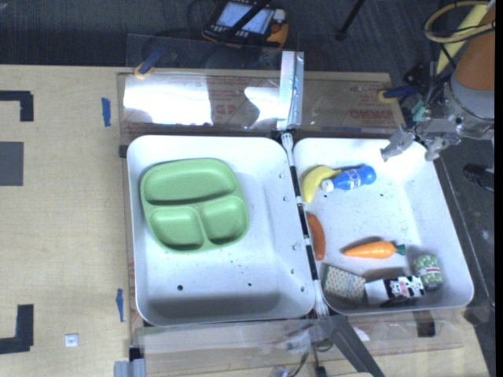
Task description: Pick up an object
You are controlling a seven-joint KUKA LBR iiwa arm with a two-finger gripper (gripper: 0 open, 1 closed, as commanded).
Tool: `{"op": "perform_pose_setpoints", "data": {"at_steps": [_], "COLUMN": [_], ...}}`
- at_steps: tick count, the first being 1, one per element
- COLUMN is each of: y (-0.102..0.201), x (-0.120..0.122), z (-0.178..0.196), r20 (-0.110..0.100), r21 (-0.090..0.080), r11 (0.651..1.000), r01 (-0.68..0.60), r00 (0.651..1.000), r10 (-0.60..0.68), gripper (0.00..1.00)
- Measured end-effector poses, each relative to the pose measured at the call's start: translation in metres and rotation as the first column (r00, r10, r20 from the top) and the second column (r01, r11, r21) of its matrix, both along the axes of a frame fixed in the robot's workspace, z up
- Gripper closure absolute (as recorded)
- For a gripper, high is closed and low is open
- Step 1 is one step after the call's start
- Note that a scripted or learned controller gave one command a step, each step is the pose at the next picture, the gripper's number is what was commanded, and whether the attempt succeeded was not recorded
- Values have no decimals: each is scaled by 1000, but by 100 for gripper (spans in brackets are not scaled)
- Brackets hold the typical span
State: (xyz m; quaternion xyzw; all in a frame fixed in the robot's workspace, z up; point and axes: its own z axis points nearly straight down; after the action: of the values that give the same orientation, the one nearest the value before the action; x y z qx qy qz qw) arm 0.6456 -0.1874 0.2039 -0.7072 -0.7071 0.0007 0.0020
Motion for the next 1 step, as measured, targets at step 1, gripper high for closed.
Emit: {"op": "perform_pose_setpoints", "data": {"at_steps": [1], "y": [57], "x": [21], "z": [-56], "r20": [0], "r21": [0], "r11": [999], "r01": [-52], "r00": [999], "r10": [52], "gripper": [0]}}
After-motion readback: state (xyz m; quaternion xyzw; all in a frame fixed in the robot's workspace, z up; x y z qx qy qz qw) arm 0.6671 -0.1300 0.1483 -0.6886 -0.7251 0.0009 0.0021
